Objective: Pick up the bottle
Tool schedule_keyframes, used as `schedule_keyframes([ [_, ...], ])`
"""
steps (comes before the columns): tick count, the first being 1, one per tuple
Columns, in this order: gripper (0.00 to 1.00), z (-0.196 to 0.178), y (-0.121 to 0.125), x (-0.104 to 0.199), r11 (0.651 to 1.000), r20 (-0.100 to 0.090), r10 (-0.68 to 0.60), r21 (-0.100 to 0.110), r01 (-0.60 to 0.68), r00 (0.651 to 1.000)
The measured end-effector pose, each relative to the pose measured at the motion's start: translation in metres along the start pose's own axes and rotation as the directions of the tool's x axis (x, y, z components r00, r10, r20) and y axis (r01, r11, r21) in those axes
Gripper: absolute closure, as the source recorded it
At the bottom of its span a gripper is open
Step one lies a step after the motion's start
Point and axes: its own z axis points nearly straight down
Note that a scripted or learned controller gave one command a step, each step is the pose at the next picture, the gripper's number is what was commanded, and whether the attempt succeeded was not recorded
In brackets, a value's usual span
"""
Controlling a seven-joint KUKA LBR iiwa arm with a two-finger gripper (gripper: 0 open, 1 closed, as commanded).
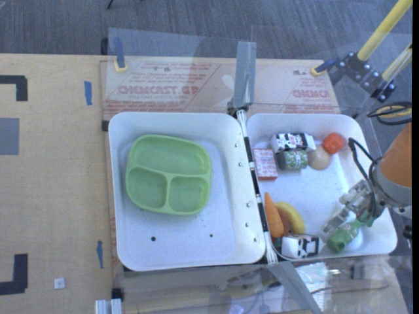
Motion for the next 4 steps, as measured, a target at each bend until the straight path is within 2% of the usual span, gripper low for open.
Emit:
schedule_keyframes([
  [1,1.0,-0.01,0.001,-0.001,1.0,0.005,0.003,-0.003,-0.003,1.0],
  [2,0.0,-0.01,0.001,-0.001,1.0,0.004,0.002,-0.003,-0.002,1.0],
  [3,0.0,0.004,0.037,0.006,0.994,-0.006,0.111,0.006,-0.111,0.994],
  [4,0.0,0.011,0.059,0.004,0.989,-0.003,0.145,0.005,-0.145,0.989],
])
